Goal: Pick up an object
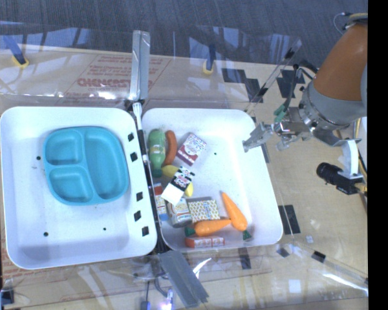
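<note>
The arm (339, 63) comes in from the right and holds its gripper (262, 135) over the right-hand rim of the right bin (258, 173), at about the height of the bin's upper half. I judge this a staging spot: from the rim it can swing in over the pile without dragging anything. The gripper is small and grey against a cluttered background, so I cannot tell how its grasping part stands, and nothing can be seen held in it

The things to pick all lie in the right bin, crowded toward its left wall and lower end, which leaves the bare white floor on the gripper's side. Near the top of the heap a green vegetable (156, 150) lies beside a small sausage (171, 144), with a red and white carton (192, 150) just to their right. Below them are a yellow piece (170, 171) and a black and white box (178, 187), then a patterned packet (203, 208). Two carrots (233, 210) lie at the lower right of the heap, the nearer one slanting out toward open floor; it looks the easiest target, having space on both sides. A flat red packet (204, 241) sits against the bottom wall

The left bin (19, 173) carries a blue divided tray (86, 164), well apart from the gripper and likely no candidate, being wide and flat
</note>
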Controlling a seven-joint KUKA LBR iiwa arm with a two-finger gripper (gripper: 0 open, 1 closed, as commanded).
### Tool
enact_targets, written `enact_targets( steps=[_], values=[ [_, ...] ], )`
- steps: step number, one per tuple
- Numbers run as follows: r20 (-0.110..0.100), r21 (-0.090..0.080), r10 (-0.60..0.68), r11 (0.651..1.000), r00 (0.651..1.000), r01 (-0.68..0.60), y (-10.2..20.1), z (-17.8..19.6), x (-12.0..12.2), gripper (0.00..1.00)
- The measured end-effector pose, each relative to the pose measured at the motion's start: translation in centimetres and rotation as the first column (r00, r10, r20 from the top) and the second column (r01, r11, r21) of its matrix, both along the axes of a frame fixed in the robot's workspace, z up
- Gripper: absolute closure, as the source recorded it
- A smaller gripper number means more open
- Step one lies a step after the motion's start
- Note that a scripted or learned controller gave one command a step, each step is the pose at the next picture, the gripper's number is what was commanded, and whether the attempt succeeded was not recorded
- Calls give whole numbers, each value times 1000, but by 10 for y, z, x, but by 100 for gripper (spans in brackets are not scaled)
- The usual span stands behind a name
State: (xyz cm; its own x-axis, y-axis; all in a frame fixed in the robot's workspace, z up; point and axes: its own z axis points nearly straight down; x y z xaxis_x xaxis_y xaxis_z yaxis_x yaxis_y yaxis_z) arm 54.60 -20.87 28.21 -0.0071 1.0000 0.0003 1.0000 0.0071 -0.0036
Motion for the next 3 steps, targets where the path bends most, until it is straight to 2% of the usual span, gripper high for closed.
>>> enact_targets(
  steps=[1,2,3],
  values=[
    [0,2,-17,1000,1000,17,2,25,-29,0],
    [0,-1,66,998,998,-66,19,-35,-28,0],
    [1,2,405,914,914,-405,-2,-156,-70,0]
  ],
)
